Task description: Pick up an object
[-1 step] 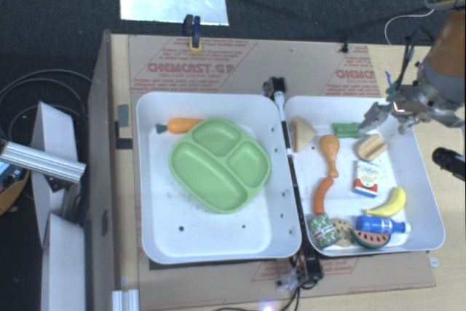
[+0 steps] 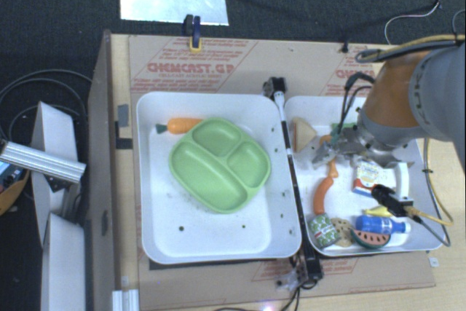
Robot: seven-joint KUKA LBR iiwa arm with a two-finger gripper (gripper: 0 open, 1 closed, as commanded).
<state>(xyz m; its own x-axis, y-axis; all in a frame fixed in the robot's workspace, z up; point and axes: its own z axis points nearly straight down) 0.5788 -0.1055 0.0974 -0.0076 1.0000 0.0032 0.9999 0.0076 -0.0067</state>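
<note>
- Over the right bin (image 2: 419, 247), the gripper (image 2: 325, 154) hangs low at the end of the grey arm (image 2: 429, 95), which enters from the right with its orange band (image 2: 389, 95) above the wrist.
- Finger state: cannot be told; the wrist and its cabling hide the detail.
- No object is seen held.
- Just below the gripper lies a small orange piece (image 2: 333, 170), and below that an orange sausage-shaped toy (image 2: 322, 194), tilted.
- Just left of the gripper, a tan wedge (image 2: 303, 132) rests near the bin's left wall.
- Right of the sausage toy sits a white carton (image 2: 370, 177) with red and blue print.
- Along the bin's near edge: a round speckled item (image 2: 325, 231), a watermelon slice toy (image 2: 366, 237), and a blue-and-yellow item (image 2: 386, 221).
- Left bin (image 2: 211, 240): a green divided plate (image 2: 220, 164) lies tilted in the middle; an orange carrot toy (image 2: 179, 126) lies touching its upper left rim.
- Both bins stand on a cardboard sheet (image 2: 218, 62).
</note>
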